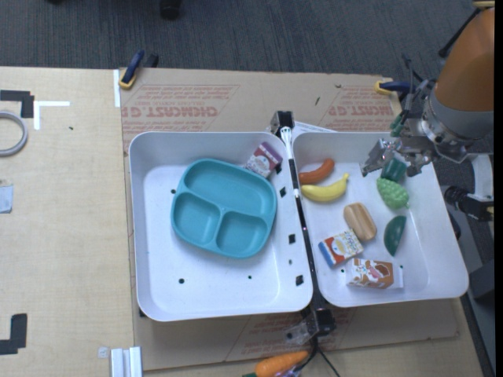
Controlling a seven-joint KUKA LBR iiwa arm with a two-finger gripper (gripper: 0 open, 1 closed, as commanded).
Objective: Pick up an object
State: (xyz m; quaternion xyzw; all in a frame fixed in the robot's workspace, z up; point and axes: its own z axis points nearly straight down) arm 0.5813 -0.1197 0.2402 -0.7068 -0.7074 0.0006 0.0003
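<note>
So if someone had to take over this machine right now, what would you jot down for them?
Gripper: over the right bin's far end, just above the green bumpy toy; nothing visibly held, finger state unclear.
Right bin contents: banana, sausage, bread roll, dark green piece, two small cartons.
Left bin: teal divided plate, small packet.
Done: nothing lifted yet.
Left: grasp and raise one object, probably the green toy.

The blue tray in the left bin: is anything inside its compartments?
The blue tray shows three bare compartments. A small packet lies beside its far rim, not inside. Whatever is beneath the tray is covered.
</note>
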